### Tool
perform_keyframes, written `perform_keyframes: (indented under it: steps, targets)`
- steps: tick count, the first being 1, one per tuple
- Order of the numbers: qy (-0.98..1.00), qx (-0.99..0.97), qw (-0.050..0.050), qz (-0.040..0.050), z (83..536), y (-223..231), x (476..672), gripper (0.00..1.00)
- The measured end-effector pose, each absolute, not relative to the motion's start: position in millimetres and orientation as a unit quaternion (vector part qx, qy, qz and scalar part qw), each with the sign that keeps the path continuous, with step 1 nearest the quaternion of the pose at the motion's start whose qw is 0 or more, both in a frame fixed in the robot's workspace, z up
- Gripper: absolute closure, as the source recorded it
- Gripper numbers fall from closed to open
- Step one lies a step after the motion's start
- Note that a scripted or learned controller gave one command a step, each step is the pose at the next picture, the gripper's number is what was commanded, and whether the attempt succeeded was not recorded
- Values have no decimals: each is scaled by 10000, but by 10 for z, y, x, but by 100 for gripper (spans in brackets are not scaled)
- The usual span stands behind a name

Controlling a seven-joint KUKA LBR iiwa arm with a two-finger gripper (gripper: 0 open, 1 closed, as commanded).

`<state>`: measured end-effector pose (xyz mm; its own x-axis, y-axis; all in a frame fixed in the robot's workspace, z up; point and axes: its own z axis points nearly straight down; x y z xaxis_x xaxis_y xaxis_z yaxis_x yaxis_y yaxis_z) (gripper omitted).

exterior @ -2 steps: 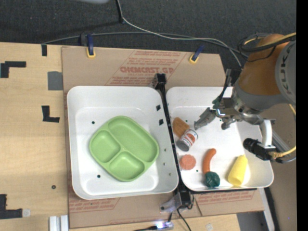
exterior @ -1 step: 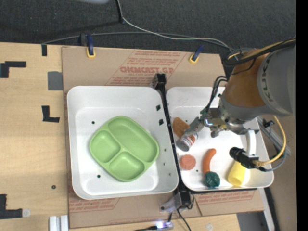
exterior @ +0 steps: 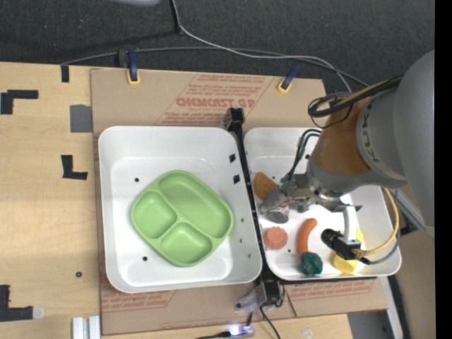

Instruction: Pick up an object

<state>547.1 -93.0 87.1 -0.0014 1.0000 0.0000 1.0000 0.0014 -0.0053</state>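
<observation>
Whether the two-finger gripper [exterior: 277, 207] is parted or closed cannot be told; it sits low in the right white bin [exterior: 321, 274], just beside a brown rounded toy piece [exterior: 263, 184]. Judging by this, the reach-and-descend step is in hand. Next, closing squarely and lifting; 1 orange sausage-shaped toy [exterior: 306, 234] lies near.

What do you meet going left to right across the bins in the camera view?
Green divided plate → brown piece → gripper → orange carrot-like piece → yellow piece.
</observation>
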Motion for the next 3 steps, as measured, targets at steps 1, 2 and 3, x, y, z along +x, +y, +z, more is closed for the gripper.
perform_keyframes:
  steps: [1,2,3]
  targets:
    - [-7075,-7067,4,0,856,-925,5475,0]
    - [-7077,-7066,-5,4,960,-929,5474,100]
    - [-7073,-7069,-4,-4,1557,-960,5417,100]
